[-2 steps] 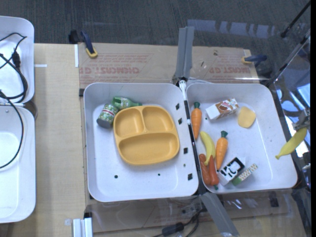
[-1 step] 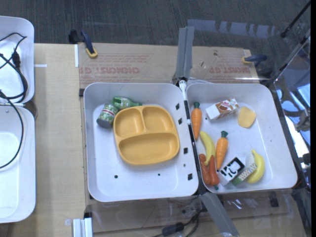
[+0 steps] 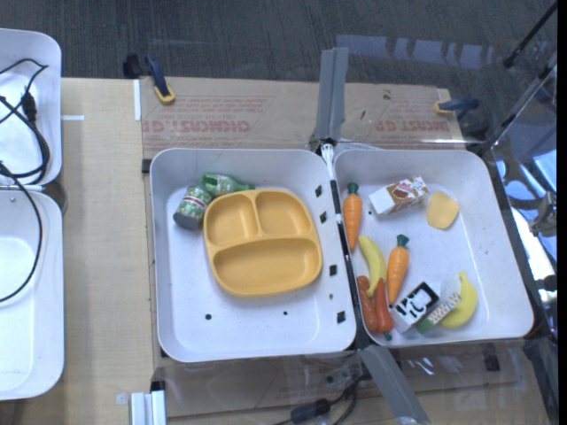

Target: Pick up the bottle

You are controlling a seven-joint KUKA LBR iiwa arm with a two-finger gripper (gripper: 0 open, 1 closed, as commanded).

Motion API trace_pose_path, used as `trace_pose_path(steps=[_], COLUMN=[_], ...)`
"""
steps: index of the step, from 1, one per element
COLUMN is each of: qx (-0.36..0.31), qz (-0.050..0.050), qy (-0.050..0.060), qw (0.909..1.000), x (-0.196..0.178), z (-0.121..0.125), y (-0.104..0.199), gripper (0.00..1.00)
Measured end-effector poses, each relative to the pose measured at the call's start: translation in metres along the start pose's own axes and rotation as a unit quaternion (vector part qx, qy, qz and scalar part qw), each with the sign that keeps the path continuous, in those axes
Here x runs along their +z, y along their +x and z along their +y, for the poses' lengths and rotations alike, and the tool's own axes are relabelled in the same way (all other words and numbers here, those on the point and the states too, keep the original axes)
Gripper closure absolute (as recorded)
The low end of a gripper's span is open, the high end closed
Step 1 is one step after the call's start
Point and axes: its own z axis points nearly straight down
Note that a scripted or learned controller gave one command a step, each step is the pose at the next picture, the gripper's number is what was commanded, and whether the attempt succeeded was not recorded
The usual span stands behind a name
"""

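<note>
A small green bottle (image 3: 227, 184) lies on its side in the left bin (image 3: 177, 317), at the back, just behind the yellow divided plate (image 3: 262, 241). A short can with a green label (image 3: 190, 208) rests next to it, against the plate's left rim. The plate's edge hides part of the bottle.
The right bin (image 3: 496, 237) holds two carrots (image 3: 352, 216) (image 3: 396, 269), two bananas (image 3: 373, 260) (image 3: 462, 304), a small carton (image 3: 398, 195), a yellow cheese slice (image 3: 442, 210), a black-and-white box (image 3: 416, 304) and red peppers (image 3: 374, 306). A grey divider (image 3: 331, 104) stands behind the bins.
</note>
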Motion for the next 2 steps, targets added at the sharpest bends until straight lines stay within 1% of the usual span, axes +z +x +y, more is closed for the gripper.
trace_pose_path(steps=[1,2], qx=[0.126,0.321], qz=[0.000,-0.001], qy=[0.000,0.002], qw=[0.9920,0.9469], x=[-0.033,-0.010], z=[-0.007,-0.001], y=[0.031,0.009], gripper=[1.00,1.00])
